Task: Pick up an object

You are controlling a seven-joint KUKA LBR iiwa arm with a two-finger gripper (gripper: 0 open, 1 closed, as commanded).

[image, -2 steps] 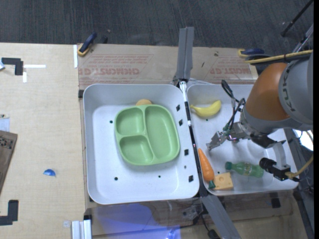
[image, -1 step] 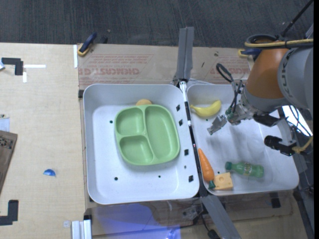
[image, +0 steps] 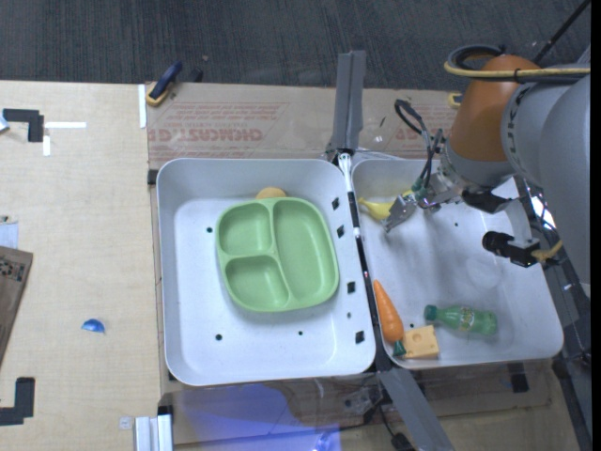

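Note:
My gripper [image: 402,212] hangs low in the back left corner of the right bin [image: 526,346]. Its tip sits right beside a yellow banana [image: 374,209] that lies against the bin's left wall. I cannot tell whether the two touch. An orange carrot [image: 387,312] lies along the left wall near the front. A yellow cheese wedge [image: 421,342] rests next to the carrot's tip. A green bottle [image: 462,319] lies on its side in the front middle.
The left bin [image: 188,346] holds a green divided plate [image: 278,252], with a small yellow object [image: 270,194] behind its far rim. The grey arm and its orange band [image: 488,111] rise over the right bin's back right. A metal divider [image: 349,111] stands between the bins.

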